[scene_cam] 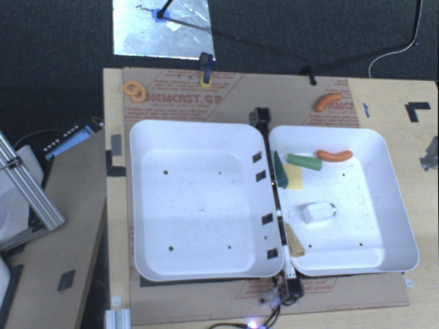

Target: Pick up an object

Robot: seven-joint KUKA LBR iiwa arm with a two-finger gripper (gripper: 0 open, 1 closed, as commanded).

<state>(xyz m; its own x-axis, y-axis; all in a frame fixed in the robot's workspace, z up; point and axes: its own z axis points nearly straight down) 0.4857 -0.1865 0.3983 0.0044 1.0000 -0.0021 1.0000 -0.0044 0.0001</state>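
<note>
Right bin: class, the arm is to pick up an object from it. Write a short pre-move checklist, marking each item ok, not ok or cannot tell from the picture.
1. Objects lie in the right bin: ok. It holds a sausage, a green stick, a yellow block, a white block and a cone.
2. White block stands apart from the others: ok.
3. Sausage free of the green stick: cannot tell; their ends lie very close.
4. Cone away from the wall: not ok; it lies against the bin's left wall.
5. Gripper over the bin: not ok; a grey part sits at the right edge, beyond the bin.
</note>
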